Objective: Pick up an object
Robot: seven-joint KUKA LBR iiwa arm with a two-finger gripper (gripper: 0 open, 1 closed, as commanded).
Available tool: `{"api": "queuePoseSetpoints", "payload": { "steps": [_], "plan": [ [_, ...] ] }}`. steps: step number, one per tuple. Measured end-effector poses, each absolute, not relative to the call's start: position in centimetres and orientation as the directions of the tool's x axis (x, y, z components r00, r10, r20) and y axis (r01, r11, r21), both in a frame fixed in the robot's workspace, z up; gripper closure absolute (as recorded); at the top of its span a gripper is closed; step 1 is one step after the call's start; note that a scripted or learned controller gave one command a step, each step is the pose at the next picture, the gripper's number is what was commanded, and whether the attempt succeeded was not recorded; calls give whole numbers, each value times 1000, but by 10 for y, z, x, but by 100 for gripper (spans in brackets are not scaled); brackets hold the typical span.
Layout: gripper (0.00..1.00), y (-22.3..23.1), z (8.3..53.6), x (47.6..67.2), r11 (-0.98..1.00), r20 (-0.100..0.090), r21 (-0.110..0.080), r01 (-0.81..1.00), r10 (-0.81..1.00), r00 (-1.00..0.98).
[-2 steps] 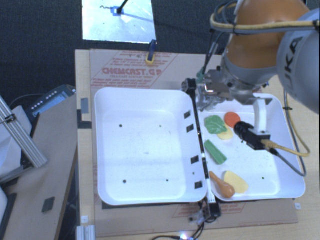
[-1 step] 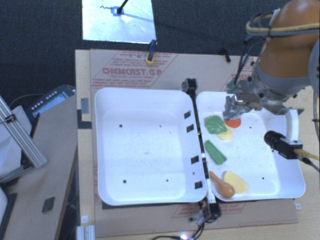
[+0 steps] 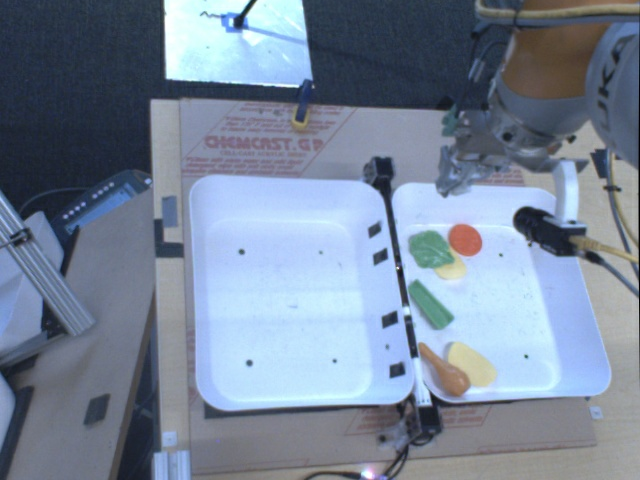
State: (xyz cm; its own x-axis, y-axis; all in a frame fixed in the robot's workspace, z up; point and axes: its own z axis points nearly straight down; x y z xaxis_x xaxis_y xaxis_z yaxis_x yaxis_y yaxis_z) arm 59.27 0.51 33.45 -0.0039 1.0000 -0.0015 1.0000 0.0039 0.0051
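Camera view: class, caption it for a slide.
Tool above right bin holding green pieces, orange disc.

Two white bins point(image 3: 290, 203); six small objects point(image 3: 432, 304) in right bin.

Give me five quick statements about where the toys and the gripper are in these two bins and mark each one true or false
1. All the small objects lie in the right bin. True.
2. The orange-red disc sits in the left bin. False: it lies in the right bin, beside the green leafy piece.
3. The gripper hangs above the far edge of the right bin. True.
4. The gripper is holding the green stick. False: the green stick lies on the bin floor, apart from the gripper.
5. The brown spoon-like piece lies near the front of the right bin, next to a yellow piece. True.
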Motion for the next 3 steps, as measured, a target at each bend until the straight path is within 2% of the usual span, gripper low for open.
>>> {"api": "queuePoseSetpoints", "payload": {
  "steps": [1,2,3],
  "plan": [
    [100,14,345,659,5,-1,7,1000,1000,-5],
    [100,40,248,667,6,1,-7,1000,1000,-6],
    [100,84,180,665,8,1,-3,1000,1000,-8]
  ]
}}
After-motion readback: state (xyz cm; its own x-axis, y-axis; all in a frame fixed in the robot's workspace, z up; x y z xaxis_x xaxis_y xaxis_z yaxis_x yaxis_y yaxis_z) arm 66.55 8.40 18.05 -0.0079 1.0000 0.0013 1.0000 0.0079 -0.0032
